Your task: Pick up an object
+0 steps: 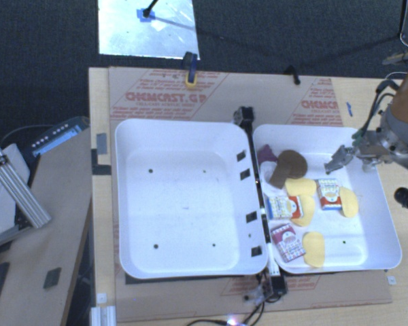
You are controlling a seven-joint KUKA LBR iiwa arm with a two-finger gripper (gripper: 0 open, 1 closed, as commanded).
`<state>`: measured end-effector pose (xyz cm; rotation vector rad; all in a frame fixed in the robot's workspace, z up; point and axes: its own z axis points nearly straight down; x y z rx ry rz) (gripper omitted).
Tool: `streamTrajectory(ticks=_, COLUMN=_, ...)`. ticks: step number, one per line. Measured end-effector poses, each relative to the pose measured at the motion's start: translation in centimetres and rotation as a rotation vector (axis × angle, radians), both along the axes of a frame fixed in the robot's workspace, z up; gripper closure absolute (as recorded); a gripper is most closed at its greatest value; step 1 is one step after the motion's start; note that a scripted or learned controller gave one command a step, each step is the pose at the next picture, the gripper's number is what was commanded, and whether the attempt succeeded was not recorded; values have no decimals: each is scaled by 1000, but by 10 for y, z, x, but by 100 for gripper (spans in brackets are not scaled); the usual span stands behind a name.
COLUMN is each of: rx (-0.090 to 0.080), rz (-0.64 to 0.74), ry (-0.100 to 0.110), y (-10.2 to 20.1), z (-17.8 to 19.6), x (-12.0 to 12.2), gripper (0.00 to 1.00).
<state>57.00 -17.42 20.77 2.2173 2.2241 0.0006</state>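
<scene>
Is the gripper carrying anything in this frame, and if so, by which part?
Nothing is held. The gripper hangs over the right bin with nothing between its fingers; the brown object, yellow pieces and small packets all lie in the bin.

Cut off by the right edge: most of the arm (406, 124). Too small to read: print on the packets (330, 194). Partly hidden under a yellow piece (300, 194): another packet (281, 206).
</scene>
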Motion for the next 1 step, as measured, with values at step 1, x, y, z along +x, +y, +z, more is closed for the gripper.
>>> streamTrajectory(ticks=1, rx=5, rz=-3, ry=5, y=36, z=-114, x=-61, gripper=0)
